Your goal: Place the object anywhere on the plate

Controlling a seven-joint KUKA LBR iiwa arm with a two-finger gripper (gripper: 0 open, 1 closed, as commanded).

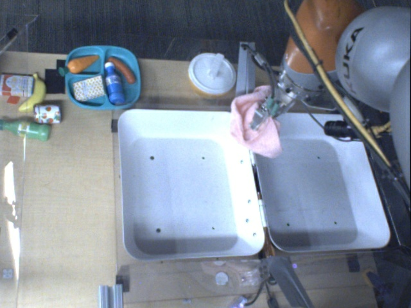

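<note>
A pink cloth (pixel 255 128) hangs bunched in the air above the seam between the two white bins, near their far edge. My gripper (pixel 264 113) reaches in from the upper right and is shut on the cloth's upper part, with fabric draped around the fingers. The blue divided plate (pixel 130 68) lies on the bench beyond the left bin's far left corner. It holds a toy carrot (pixel 84 63), a blue bottle (pixel 114 84), a sausage and a cracker-like piece.
The left bin (pixel 183 185) and right bin (pixel 321 191) sit side by side. A white round lidded cup (pixel 212 74) stands behind them. A banana (pixel 33 94), a small can (pixel 47 113) and a green bottle (pixel 26 130) lie at the far left.
</note>
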